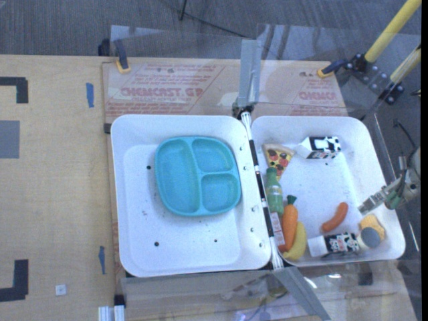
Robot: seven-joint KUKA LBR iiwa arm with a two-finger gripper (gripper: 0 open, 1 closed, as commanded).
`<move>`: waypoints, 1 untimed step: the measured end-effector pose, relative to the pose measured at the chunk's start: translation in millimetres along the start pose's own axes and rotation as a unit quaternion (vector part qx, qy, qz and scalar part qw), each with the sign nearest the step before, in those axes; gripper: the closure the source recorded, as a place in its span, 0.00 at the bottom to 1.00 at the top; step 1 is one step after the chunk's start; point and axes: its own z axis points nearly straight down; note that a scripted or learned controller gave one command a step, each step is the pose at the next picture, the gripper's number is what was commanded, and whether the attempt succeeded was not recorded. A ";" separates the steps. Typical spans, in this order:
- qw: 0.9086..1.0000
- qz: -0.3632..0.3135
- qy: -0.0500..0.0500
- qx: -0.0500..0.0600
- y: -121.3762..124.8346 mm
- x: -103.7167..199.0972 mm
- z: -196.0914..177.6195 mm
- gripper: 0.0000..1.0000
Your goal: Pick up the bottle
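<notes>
The green bottle (273, 190) lies by the right bin's (354, 127) left wall (gripper (382, 199) blurry at right edge).

A pale plywood bench (53, 179) sits below grey carpet (80, 5); a black cable (200, 19) crosses the carpet.

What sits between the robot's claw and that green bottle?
In the camera view, the sausage lies between the gripper and the green bottle, amid bare bin floor.

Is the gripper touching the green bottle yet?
Apart. The camera view shows the gripper at the right bin's far right edge, with bare white floor and a sausage between it and the green bottle.
</notes>
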 end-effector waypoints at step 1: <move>1.000 0.000 0.000 0.000 -0.1 0.0 0.0 0.00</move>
